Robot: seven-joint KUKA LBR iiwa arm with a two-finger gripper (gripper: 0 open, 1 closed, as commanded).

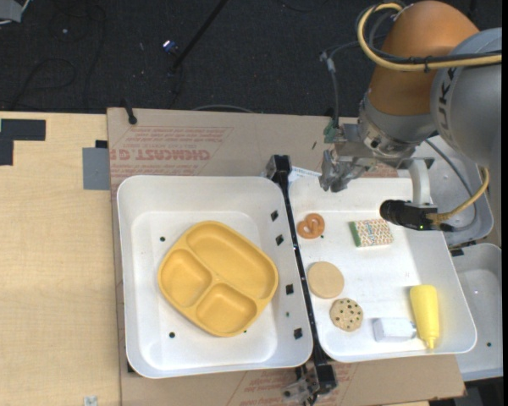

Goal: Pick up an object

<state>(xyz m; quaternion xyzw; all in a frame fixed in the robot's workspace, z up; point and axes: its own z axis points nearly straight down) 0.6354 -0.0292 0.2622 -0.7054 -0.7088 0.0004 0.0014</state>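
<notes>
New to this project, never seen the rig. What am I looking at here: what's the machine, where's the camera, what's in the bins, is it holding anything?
One fixed camera sits above the bench and looks down at a slant. The big grey and orange machine at the upper right is a robot arm; its two-finger gripper hangs over the back edge of the right bin. No object sits between its fingers, so it holds nothing; whether they are open or shut I cannot tell.

Two shallow white bins lie side by side. The left bin holds a yellow divided plate. The right bin holds small toy items: a pretzel, a round tan disc, a chocolate chip cookie, a speckled green-edged block, a yellow bottle and a small white piece.

The job is to pick up one item.
</notes>
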